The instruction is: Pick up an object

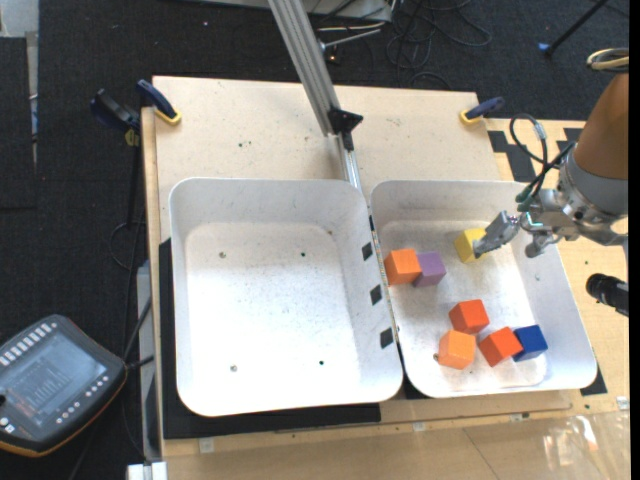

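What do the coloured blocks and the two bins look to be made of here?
The orange block, purple block and blue block look like painted wood or foam: flat matte faces, no glare, but the view leaves it open. The right bin and left bin look like thin moulded white plastic, going by their rounded corners and soft sheen.

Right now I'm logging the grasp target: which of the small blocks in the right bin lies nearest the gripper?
The yellow block, alone at the gripper; the orange, purple and blue ones lie farther off.

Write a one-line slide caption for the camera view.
Gripper beside a yellow block in the right bin of coloured blocks.
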Robot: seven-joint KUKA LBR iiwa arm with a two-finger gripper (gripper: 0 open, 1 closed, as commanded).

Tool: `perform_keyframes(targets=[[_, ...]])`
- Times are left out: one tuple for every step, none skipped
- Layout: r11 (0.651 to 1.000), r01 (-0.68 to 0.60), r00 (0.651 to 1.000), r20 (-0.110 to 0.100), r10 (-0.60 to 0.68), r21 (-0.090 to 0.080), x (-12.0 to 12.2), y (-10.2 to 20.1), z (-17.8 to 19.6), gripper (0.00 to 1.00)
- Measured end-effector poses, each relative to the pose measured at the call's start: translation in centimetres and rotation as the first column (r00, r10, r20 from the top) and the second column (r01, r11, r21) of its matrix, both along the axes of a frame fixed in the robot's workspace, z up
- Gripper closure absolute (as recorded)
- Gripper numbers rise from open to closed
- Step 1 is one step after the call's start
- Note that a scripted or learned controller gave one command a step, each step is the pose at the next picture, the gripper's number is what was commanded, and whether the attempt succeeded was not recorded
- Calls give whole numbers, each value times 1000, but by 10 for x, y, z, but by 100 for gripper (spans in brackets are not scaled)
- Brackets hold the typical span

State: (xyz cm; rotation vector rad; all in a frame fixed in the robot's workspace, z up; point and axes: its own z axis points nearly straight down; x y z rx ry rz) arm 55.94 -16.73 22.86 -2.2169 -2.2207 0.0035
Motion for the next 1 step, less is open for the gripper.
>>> perform_keyframes(targets=[[1000,1,1000,4,-1,-1,1,0,2,0]])
